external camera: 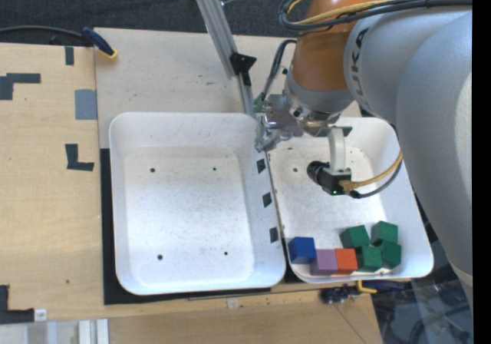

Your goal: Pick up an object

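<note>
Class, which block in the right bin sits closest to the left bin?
The blue block: it ends the row nearest the left bin, with the purple block, orange block and green blocks all farther right.

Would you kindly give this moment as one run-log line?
pincer: far-left corner of right bin | blocks: clustered at near end

Left bin [184, 204] and right bin [299, 208] are sitting side by side on the wooden bench [46, 204]. An aluminium strut [213, 16] is slanting above their far edge. A blue-and-yellow clamp [100, 41] is lying beyond.
</note>
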Tool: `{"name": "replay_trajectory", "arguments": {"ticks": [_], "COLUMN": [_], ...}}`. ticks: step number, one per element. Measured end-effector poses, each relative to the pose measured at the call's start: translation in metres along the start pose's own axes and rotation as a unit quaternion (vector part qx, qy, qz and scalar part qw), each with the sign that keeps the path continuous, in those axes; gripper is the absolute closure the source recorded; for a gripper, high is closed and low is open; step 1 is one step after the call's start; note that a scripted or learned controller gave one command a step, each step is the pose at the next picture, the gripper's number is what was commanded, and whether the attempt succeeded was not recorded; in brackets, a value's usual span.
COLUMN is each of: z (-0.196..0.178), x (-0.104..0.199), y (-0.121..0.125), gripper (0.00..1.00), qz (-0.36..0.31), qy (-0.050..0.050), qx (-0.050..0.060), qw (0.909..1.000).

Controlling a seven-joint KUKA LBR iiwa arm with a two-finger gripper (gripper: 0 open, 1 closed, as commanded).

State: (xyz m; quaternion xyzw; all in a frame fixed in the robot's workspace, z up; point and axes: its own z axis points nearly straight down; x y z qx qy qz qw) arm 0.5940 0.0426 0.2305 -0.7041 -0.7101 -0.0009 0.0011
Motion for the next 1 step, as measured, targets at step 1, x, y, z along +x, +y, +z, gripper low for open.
{"name": "replay_trajectory", "arguments": {"ticks": [1], "z": [-0.0103], "x": [0.0559], "y": [-0.0040], "gripper": [1.00], "qz": [0.000], "qy": [0.000], "qx": [0.000], "qw": [1.0000]}}
